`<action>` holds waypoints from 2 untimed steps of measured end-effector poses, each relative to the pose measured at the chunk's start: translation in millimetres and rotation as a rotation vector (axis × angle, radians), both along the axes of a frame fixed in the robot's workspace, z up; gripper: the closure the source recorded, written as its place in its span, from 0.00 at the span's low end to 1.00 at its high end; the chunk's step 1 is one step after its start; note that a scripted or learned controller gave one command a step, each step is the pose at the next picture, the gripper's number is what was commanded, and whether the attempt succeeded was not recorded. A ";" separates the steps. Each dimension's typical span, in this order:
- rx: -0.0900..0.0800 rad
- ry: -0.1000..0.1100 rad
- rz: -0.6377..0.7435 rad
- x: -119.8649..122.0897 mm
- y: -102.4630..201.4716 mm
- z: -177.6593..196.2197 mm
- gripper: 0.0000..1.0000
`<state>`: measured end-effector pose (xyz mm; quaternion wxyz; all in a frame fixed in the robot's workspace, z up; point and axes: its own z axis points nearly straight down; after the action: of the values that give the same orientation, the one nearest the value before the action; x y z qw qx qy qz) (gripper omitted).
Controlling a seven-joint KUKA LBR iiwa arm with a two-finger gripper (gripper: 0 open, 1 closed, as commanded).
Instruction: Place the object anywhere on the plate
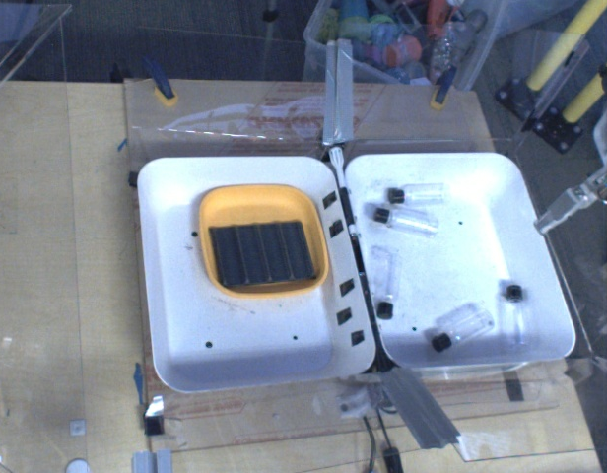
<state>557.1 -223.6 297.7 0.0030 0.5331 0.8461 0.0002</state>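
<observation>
Five clear vials with black caps lie scattered in the right bin (520,190): two (414,194) (406,220) near its 11 o'clock corner, one (383,282) at 9 o'clock by the divider, one (459,324) at 6 o'clock, one (514,309) toward 4 o'clock. At the left bin's (166,264) centre rests the yellow plate (262,205), carrying a dark ribbed block (261,254). Whether the gripper is open or closed cannot be told.
</observation>
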 end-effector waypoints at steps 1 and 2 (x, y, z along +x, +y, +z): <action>-0.001 -0.001 0.182 10.1 1.6 76.7 0.00; -0.004 -0.009 0.183 11.7 2.0 88.1 1.00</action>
<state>568.9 -221.6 385.8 0.0078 0.4536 0.8912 0.0011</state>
